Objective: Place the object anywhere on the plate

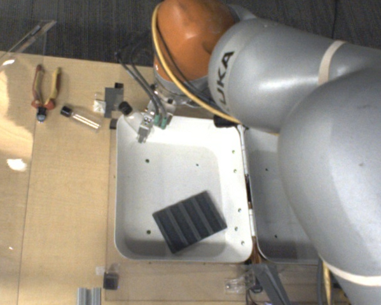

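Note:
A dark grey ridged rectangular plate (190,222) lies at a tilt on the floor of the left white bin (127,196), toward its front. My gripper (144,131) hangs over the bin's back left corner, well behind and to the left of the plate. A small green and white piece (160,120) shows at the gripper, too small to identify. The orange band and grey arm (277,77) cover the bin's back right part.
The right bin (270,204) is largely hidden under the arm. On the wooden bench to the left lie red-handled pliers (45,90), a small clear vial (81,117) and a dark bracket (113,103). A small dark block (111,280) sits in front of the left bin.

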### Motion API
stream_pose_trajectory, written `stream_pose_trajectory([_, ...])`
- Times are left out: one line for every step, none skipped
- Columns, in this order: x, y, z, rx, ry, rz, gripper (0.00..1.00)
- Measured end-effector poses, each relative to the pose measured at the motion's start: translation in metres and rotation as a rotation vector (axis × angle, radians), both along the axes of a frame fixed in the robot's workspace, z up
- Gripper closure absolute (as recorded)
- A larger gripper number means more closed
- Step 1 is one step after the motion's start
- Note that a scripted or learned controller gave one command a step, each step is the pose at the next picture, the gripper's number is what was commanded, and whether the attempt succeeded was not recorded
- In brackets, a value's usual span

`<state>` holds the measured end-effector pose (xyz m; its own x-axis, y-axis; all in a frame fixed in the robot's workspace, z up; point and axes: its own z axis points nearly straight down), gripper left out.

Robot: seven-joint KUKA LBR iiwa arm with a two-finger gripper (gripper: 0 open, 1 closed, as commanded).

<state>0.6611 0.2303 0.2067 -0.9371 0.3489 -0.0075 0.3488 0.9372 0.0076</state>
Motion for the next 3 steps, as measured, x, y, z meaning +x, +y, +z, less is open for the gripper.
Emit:
stream_pose_trajectory([-0.001,0.005,0.024,0.001,0.004,-0.354,1.00])
stream_pose_trajectory([0.000,0.007,0.036,0.004,-0.001,-0.349,1.00])
stream_pose_trajectory([0.001,0.008,0.047,0.007,-0.006,-0.346,1.00])
